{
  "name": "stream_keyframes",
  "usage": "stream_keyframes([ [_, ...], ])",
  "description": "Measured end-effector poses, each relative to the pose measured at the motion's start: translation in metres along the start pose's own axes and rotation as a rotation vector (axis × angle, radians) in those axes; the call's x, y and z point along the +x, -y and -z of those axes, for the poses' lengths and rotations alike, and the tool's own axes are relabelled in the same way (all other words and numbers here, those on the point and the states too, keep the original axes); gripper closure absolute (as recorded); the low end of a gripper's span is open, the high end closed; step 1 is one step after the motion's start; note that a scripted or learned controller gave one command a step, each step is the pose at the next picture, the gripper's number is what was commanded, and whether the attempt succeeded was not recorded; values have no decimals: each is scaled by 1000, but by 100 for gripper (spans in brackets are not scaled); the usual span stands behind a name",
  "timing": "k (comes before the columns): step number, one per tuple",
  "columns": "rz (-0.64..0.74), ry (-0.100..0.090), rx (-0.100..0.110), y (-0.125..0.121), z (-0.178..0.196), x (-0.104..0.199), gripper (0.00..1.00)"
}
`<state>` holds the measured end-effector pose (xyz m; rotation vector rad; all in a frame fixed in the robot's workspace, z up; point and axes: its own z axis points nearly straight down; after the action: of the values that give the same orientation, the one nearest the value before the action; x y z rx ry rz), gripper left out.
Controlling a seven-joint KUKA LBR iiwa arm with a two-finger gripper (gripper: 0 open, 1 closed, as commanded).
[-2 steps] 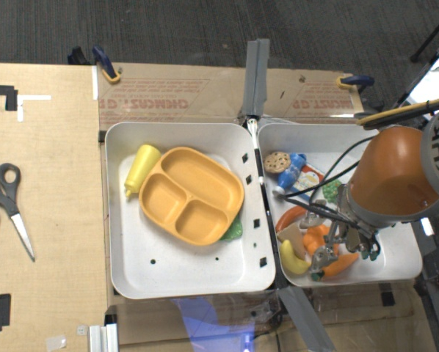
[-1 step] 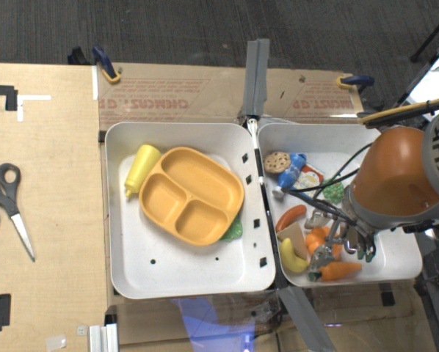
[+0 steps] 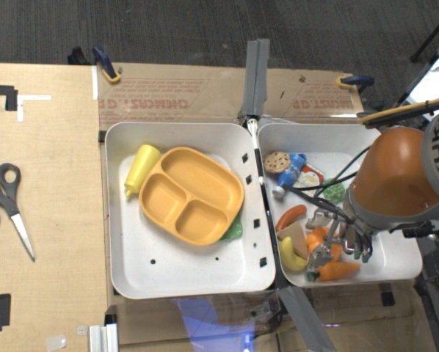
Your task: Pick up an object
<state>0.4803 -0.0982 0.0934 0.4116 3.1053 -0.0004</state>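
Two grey-handled scissors (image 3: 10, 204) far left on the pale wooden bench (image 3: 51, 270), blades pointing down and right, well apart from either bin. Next, flat brown printed cardboard (image 3: 175, 97) behind the bins, pinned by a blue clamp (image 3: 106, 63) at its left corner. Then the left bin (image 3: 131, 270), smooth white plastic with rounded corners: a glossy yellow bottle (image 3: 141, 169) lying tilted at the upper left, touching a rounded orange tray (image 3: 191, 195) with three compartments; a scrap of something green (image 3: 234, 230) poking out from under the tray's right edge. Across the divider, the right bin (image 3: 396, 266), crowded along its left side: a round speckled cookie (image 3: 277, 161) at the top, just beside a blue-and-white bottle (image 3: 290, 173); lower down a slim red pepper (image 3: 291, 216), a tan block (image 3: 296, 235) and a curved yellow banana (image 3: 291, 254) near the front wall. Just right of these, the metal gripper (image 3: 331, 250), low among small orange pieces and directly above a tapered orange carrot (image 3: 335, 270); black cables draped over it, so cannot tell how far open, nor whether anything held. Farthest right, the arm's bulbous glossy orange band (image 3: 396, 171), covering much of the bin's right half.
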Motion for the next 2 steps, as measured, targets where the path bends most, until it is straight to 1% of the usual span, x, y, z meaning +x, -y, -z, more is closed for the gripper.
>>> stream_keyframes([
  [1, 3, 4, 0, 0, 9, -2, 100],
  [2, 2, 4, 0, 0, 9, -2, 0],
])
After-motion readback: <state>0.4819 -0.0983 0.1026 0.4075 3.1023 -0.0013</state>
